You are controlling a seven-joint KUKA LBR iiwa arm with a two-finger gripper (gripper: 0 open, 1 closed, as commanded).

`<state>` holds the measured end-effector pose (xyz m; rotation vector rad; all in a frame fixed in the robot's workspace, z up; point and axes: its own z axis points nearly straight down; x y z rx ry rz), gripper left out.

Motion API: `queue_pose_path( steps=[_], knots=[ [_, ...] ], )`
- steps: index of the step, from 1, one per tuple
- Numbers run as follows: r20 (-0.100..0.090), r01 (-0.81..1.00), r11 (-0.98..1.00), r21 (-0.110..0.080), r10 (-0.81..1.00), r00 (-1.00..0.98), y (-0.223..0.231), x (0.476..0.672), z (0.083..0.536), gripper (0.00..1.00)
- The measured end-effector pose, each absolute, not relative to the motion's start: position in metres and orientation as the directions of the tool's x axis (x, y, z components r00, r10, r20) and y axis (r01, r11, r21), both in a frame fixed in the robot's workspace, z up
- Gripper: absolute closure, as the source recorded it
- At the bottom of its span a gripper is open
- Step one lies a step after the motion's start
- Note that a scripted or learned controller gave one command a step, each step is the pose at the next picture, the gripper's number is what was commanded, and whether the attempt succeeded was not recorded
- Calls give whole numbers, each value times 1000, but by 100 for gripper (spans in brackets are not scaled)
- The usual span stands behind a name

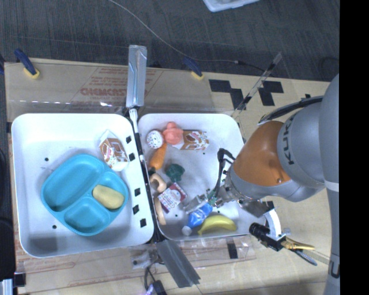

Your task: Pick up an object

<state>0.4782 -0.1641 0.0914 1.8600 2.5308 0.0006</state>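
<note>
the bench point(52, 80) is covered with a brown cardboard sheet printed with faint red lettering at the far left and black square marks point(245, 91) at the far right. blue clamps point(27, 63) grip its far edge. beyond it lies dark grey carpet point(69, 26), crossed by a thin cable point(173, 49). a pale object point(228, 4) sits on the carpet at the far side. light is even and soft.

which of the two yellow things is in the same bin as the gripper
The banana, lying in the right bin just below the gripper. The other yellow item sits in the blue tray in the left bin.
</note>
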Motion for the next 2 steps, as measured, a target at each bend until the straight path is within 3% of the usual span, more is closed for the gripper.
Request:
queue_pose_path(
  steps=[1,2],
  knots=[
    [-1,853,522,0,853,-522,-170,519,205,0],
    [3,726,687,0,726,-687,-145,478,90,0]
  ],
)
